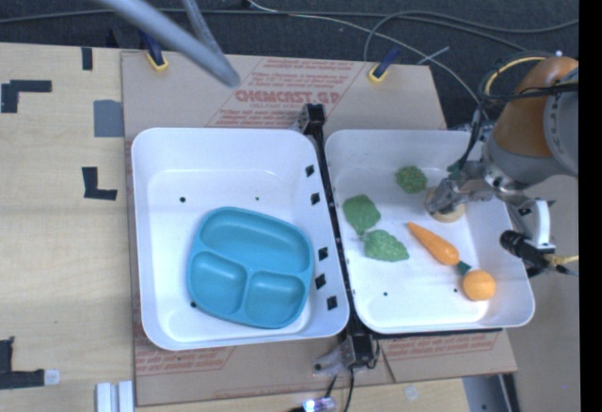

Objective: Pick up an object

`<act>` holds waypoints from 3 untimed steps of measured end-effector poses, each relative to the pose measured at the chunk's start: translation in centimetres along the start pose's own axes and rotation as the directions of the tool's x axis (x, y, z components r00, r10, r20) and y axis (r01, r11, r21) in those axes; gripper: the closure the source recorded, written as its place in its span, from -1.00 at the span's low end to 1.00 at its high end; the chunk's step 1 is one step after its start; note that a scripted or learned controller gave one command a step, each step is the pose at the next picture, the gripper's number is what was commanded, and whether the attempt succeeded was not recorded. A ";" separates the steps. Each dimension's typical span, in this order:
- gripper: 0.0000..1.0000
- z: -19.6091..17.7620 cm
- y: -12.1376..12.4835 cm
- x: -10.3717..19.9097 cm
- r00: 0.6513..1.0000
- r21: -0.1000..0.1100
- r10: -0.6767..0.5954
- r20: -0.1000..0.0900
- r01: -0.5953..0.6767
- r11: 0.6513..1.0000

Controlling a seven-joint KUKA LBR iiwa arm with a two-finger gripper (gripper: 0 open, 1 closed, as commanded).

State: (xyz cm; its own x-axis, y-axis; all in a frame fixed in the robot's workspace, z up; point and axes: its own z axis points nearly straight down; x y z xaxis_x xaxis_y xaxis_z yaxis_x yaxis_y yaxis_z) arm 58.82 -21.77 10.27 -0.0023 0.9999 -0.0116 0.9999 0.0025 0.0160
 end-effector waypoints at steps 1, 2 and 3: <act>1.00 -6.4 0.3 -0.3 1.000 0.010 0.001 -0.009 -0.001 1.000; 1.00 -11.3 0.6 -0.3 1.000 0.011 0.001 -0.009 -0.001 1.000; 1.00 -10.4 0.5 5.2 1.000 0.017 -0.003 -0.013 0.003 1.000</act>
State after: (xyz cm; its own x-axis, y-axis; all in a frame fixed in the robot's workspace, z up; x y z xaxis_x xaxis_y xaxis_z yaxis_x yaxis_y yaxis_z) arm 59.18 -16.42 20.63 -0.0056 1.0000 0.0017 1.0000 0.0056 -0.0014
